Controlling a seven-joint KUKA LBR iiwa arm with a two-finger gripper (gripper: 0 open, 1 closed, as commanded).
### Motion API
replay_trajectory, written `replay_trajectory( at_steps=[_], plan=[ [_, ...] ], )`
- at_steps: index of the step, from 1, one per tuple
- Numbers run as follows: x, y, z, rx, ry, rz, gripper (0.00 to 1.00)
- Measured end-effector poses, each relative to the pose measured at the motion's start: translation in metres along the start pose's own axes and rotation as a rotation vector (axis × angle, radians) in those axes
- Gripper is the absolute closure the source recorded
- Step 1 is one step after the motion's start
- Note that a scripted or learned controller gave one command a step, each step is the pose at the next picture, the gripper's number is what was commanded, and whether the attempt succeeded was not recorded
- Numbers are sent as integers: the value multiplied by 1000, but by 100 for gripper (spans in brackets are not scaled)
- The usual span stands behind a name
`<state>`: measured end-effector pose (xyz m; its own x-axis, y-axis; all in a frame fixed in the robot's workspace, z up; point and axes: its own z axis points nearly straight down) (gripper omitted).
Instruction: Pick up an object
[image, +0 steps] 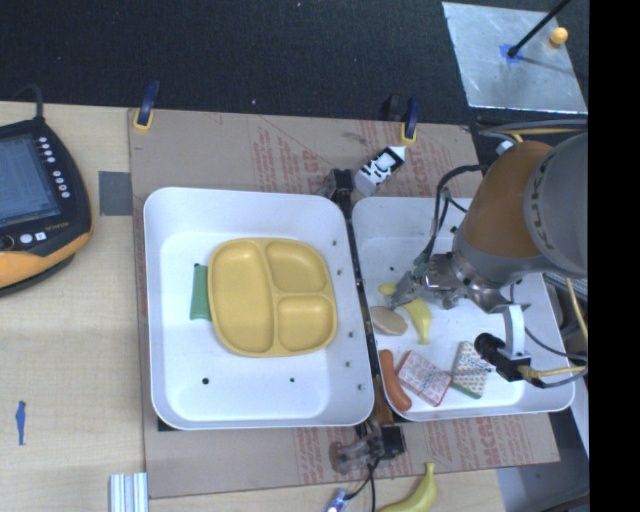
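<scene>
several small things lie in the right bin (540, 400): a yellow banana-like piece (419, 318), a beige oval piece (389, 321), an orange sausage-shaped piece (391, 380), a reddish patterned packet (424, 378) and a greenish patterned packet (468, 370). the gripper (412, 287) is low in this bin, just above the yellow piece and near the beige one; how its jaws stand cannot be told. the left bin (160, 300) holds a yellow divided tray (272, 295) lying over a green piece (200, 292). a banana (417, 491) lies on the bench below the bins, and a handheld control pendant (35, 200) sits at far left.
</scene>
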<state>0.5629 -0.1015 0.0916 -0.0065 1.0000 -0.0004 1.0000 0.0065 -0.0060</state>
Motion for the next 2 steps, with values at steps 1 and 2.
replay_trajectory(
  at_steps=[1,2],
  plan=[
    [-1,4,0,-3,-1,0,0],
    [-6,-9,0,0,0,0,0]
  ],
)
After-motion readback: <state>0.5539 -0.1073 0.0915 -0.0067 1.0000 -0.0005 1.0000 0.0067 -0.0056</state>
